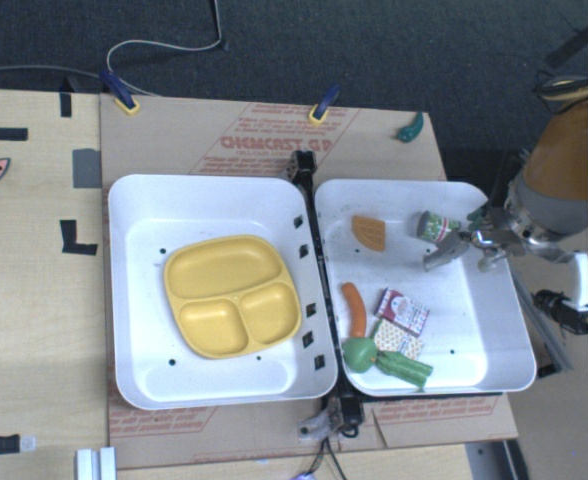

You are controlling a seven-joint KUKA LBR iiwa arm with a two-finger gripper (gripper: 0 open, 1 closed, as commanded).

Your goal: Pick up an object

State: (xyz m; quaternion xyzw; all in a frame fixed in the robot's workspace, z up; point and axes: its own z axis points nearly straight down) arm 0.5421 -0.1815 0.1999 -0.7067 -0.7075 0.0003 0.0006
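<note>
**Gripper low over the right bin, near the small can**

From my station I see the arm (559, 173) reaching in from the right, and its gripper (452, 246) is over the upper right part of the right bin (494, 368). The fingers (444, 256) point to the left and down toward the bin floor. I cannot tell how far they are apart, and I see nothing clearly between them.

Just beside the gripper, on its upper left, lies a small green and white can (433, 227). It is very near to the fingertips, but I cannot say if they touch it.

A little to the left of the can there is an orange-brown wedge (369, 233). Lower in the same bin I see an orange carrot (355, 308), a small red and white box (404, 313), a checkered card (394, 341) under it, and a green vegetable toy (386, 359) near the front wall.

The left bin (134, 268) holds a yellow divided plate (232, 294), which lies flat in the middle.
</note>
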